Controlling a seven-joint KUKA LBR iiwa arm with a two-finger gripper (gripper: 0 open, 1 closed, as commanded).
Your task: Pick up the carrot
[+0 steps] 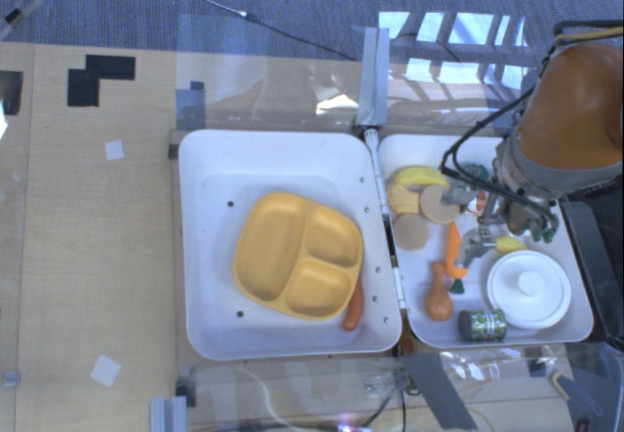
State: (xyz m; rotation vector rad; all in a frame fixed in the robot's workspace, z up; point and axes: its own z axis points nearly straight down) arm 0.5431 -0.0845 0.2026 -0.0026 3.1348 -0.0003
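Carrot (pixel 453 247) lies in right bin (pixel 581 325), approx upright in view, just left of gripper (pixel 485 237). Jaws beside it, not around it; how far open, can't tell.

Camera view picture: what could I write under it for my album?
Robot hand hovers by an orange carrot in the right bin; a yellow plate sits in the left bin.

Illumination is bright and even across the light wooden bench (pixel 88 255). Window reflections form pale blue-white glare patches on the clear plastic sheet behind the right shallow white bin (pixel 575 323). The left shallow white bin (pixel 210 216) is near overexposure; shadows are soft and faint. Focus is moderately soft overall. The large orange arm band (pixel 575 108) appears blurred.
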